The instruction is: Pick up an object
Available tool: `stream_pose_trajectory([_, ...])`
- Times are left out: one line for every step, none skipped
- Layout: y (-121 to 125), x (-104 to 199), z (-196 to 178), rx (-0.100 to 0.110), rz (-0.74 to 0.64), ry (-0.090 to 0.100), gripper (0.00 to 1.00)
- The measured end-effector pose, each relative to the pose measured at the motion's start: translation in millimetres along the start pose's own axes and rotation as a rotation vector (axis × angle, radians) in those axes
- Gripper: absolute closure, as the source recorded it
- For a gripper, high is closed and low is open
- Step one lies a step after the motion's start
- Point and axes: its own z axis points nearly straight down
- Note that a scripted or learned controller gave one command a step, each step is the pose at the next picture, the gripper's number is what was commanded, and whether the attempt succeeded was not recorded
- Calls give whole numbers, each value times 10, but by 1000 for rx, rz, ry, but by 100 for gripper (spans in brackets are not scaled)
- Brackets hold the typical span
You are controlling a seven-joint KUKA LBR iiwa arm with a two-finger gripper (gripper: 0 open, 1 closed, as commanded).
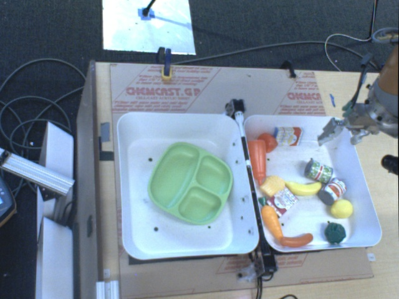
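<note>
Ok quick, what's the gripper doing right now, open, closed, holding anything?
Gripper: open, nothing between its fingers, above the right bin's far right corner.

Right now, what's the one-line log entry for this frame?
gripper: above right bin rim, open, holding nothing | toys in right bin | green plate in left bin

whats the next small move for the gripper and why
Probably move the gripper left and down over the green can. The gripper sits at the right bin's upper right edge with its fingers open and nothing between them, and that can is the closest toy.
</note>
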Motion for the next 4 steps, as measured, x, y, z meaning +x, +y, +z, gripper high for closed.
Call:
stream_pose_trajectory([-146,16,1390,-1,2,0,0])
stream_pose_trajectory([-503,357,1393,1,2,1,0])
stream_pose_trajectory([-494,353,1286,-1,2,0,100])
stream_pose_trajectory([-548,428,76,-3,-1,-1,100])
